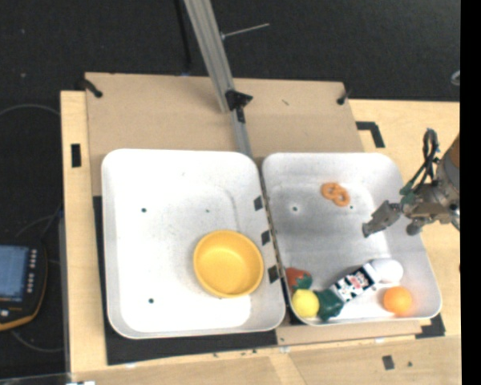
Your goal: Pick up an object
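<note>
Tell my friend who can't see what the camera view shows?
A robot hand hangs over the right bin, holding nothing. Below it lie an orange ball, a lemon and a pretzel; the left bin holds a yellow bowl.

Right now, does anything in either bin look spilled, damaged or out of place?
Nothing looks spilled or broken. The yellow bowl sits upright in the left bin. In the right bin, most items crowd the near edge: a lemon, a black-and-white bottle lying on its side, an orange. A small pretzel-like piece lies apart.
</note>
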Robot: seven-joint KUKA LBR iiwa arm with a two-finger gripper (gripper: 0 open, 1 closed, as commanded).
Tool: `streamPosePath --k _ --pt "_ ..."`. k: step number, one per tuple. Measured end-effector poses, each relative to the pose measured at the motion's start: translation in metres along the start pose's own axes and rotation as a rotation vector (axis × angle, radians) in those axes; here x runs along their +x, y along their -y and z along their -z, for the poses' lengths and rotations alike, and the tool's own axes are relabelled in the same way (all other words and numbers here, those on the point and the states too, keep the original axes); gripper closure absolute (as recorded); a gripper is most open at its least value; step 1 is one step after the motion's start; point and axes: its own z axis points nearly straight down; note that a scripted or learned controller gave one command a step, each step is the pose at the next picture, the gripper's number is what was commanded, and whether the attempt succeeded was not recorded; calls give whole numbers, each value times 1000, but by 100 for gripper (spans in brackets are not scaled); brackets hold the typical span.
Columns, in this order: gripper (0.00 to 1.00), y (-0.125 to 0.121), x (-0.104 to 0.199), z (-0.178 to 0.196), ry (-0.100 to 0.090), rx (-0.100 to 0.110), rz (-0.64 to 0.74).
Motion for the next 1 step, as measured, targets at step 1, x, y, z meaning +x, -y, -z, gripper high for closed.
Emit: streamPosePath --k 1 --pt "0 0 0 0 0 0 -2"
